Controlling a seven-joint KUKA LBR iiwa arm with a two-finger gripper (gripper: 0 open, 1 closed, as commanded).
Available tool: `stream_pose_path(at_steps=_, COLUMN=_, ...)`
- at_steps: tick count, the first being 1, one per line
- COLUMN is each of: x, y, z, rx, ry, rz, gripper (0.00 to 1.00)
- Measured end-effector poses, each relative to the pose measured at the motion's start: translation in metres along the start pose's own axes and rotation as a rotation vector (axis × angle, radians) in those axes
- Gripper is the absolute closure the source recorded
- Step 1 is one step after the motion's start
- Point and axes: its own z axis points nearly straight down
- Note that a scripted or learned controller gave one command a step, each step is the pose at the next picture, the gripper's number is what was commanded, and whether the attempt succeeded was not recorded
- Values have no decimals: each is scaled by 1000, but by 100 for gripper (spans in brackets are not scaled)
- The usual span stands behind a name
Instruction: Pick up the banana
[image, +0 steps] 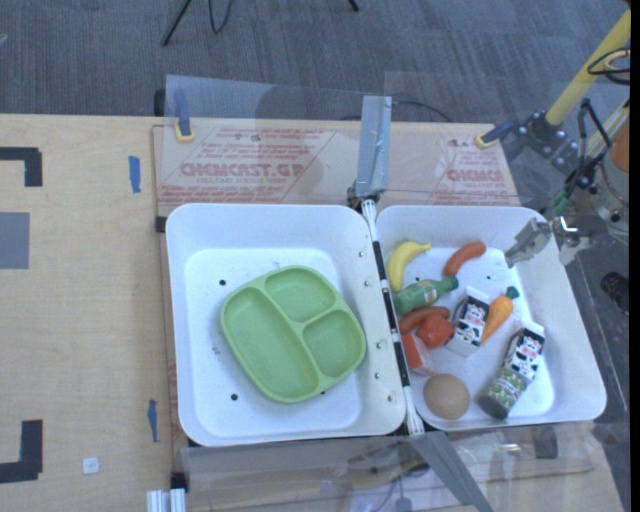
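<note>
Lying apart: banana (404, 260) far-left of right bin | tool (532, 240) right rim | spread unclear

This is a robot lab, no question: a plywood worktop (80, 300) carries black and blue tape markers (134, 173), and two shallow white bins (190, 240) are set side by side on it. One bin holds a green divided plate (292, 333), the other toy food and little milk cartons (470, 322). Grey carpet (300, 40), tripod legs (190, 18) and clear shield panels (270, 110) frame it.
</note>
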Motion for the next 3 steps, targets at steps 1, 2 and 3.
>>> stream_pose_path(at_steps=1, x=56, y=50, z=146, rx=-3, ry=-1, rz=45, gripper=0)
stream_pose_path(at_steps=2, x=83, y=87, z=149, rx=14, ry=-8, rz=251, gripper=0)
stream_pose_path(at_steps=3, x=83, y=87, z=149, rx=12, ry=-8, rz=251, gripper=0)
